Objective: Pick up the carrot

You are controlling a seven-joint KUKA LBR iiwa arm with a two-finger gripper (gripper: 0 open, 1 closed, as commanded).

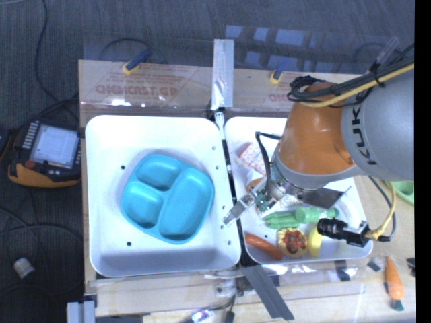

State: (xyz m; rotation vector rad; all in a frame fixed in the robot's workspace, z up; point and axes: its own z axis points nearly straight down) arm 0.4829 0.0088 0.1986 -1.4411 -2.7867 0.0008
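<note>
In the camera view, the arm (350,133) reached into the right bin (237,134), its end effector (259,197) low over the clutter; whether it was open or closed I cannot tell. The carrot (264,246) lay near the bin's front edge, beside a green vegetable (296,216). The left bin (101,180) held a blue divided tray (167,197).

The gripper (250,200) hangs low over the right bin (237,132), near its left wall. The carrot (263,245) lies at the bin's front edge (beside a green vegetable (296,216) and a yellow-red toy (294,241)). A blue divided tray (167,197) sits in the left bin (101,180).
</note>
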